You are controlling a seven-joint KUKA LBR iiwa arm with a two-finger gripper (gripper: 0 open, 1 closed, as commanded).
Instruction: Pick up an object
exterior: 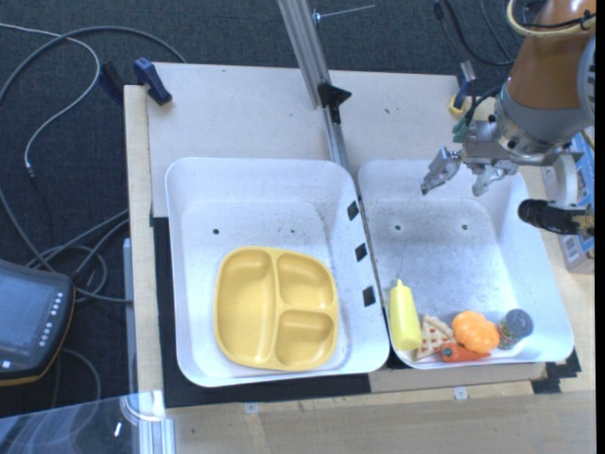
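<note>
My gripper [460, 179] hangs over the far end of the right bin [444, 244], its two fingers spread apart and open with nothing between them. Along that bin's near edge lie a yellow mustard bottle [405, 317], a slice of pizza [436, 334], an orange pumpkin-like toy [475, 331], a small red-orange carrot [456, 353] and a grey round can [516, 325]. All of them sit well below the gripper in the view, apart from it.
The left bin [255, 197] holds a yellow divided plate [276, 307]. A metal pole [307, 36] slants up from between the bins. A blue clamp [151, 79] grips the bench's far left corner. Cables and a tablet [28, 324] lie off the bench's left.
</note>
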